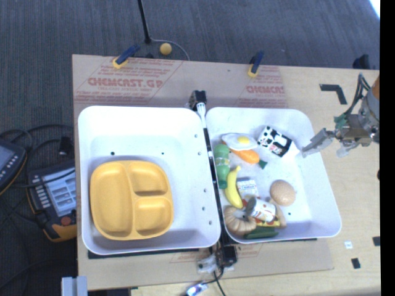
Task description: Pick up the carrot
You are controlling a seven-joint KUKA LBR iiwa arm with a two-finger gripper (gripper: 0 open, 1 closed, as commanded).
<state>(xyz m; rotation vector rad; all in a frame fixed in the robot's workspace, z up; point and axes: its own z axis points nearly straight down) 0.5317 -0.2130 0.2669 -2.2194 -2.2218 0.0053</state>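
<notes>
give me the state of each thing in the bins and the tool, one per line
carrot: lying in the right bin, not gripped, beside the fried egg
banana: lying loose below the carrot
yellow tray: flat in the left bin, compartments up
brown egg: resting loose
tool: over the right bin's right edge, apart from the carrot

Bright even light, soft focus, white glare

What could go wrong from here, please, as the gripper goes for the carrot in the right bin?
1. The carrot lies packed among a fried egg, a green item and a banana, so the gripper may well catch a neighbour instead.
2. The gripper sits at the right bin's rim, with the black-and-white toy between it and the carrot; a low approach might knock it.
</notes>
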